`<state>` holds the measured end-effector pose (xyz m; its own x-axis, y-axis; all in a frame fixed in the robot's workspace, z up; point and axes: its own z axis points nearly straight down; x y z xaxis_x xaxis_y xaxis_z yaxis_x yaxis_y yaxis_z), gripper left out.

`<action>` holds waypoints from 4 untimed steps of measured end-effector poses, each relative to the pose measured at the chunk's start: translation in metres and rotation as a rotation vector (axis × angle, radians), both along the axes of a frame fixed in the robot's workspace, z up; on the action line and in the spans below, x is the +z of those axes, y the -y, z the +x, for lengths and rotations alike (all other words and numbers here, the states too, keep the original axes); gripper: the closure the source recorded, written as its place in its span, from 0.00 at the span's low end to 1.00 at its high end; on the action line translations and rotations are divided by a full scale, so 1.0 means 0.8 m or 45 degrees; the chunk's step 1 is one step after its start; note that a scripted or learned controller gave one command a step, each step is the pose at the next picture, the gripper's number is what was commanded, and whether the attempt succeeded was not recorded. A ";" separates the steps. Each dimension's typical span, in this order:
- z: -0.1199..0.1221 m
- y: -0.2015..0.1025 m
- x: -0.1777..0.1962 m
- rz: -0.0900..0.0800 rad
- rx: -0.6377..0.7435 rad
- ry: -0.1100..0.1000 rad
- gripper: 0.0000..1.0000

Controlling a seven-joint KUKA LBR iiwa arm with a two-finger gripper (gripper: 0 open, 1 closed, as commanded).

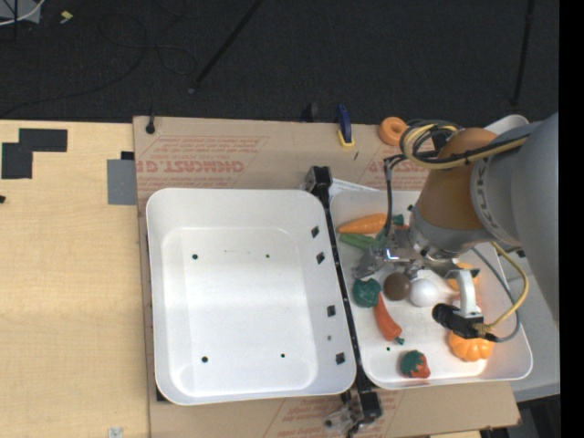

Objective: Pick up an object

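The arm (474,199) covers the right bin's (511,368) two o'clock corner; its gripper (394,255) is too tangled to judge beside the carrot (363,224).

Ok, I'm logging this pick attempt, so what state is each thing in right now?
Arm: reaching down into the right bin.
Right bin: holds the toys.
Carrot: lying flat near the bin's top.
Chili: lying flat, loose.
Strawberry: loose, near the front wall.
Pumpkin: resting at the right.
White ball: beside the brown ball, under the arm.
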<state>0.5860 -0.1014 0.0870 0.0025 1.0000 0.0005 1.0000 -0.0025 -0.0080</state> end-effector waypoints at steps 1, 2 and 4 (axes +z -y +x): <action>-0.054 -0.008 0.000 0.002 0.002 0.000 0.00; -0.052 -0.006 0.013 0.002 -0.004 0.003 1.00; -0.015 -0.024 0.040 0.002 0.000 0.005 1.00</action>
<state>0.5743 -0.0823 0.1194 0.0025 1.0000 0.0019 1.0000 -0.0025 -0.0043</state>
